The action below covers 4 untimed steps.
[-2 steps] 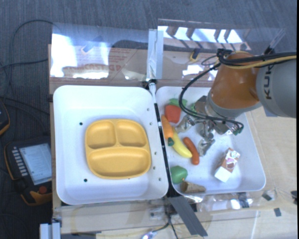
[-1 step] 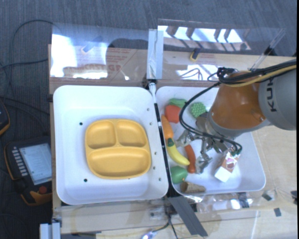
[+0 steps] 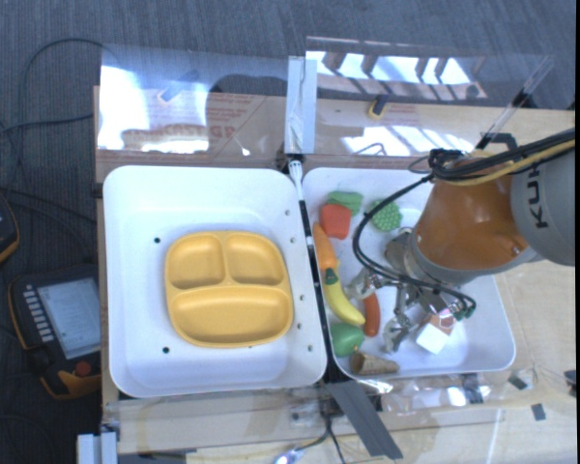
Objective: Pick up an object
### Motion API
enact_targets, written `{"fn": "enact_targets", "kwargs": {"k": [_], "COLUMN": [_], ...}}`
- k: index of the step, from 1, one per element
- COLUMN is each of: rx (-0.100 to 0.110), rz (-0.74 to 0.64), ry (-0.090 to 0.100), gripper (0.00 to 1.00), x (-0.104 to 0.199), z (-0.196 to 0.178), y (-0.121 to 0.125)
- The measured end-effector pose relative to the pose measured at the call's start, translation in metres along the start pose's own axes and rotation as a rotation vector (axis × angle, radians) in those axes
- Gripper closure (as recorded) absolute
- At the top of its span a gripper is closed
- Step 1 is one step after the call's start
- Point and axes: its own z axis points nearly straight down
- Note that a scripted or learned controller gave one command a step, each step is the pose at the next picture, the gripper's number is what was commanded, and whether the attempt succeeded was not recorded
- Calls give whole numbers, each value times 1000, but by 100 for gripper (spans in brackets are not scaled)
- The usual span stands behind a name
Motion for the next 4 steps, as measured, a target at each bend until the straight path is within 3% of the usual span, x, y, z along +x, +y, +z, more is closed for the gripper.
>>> {"fn": "enact_targets", "kwargs": {"k": [1,2,3,4], "rx": [-3,6,1,-3], "rz": [133,357,290,507], "ry": [12,-4,15,10], "gripper": [0,0,0,0], "x": [-9,6,-4,-3], "z": [1,-1,1,1], "y": [1,5,2,2]}}
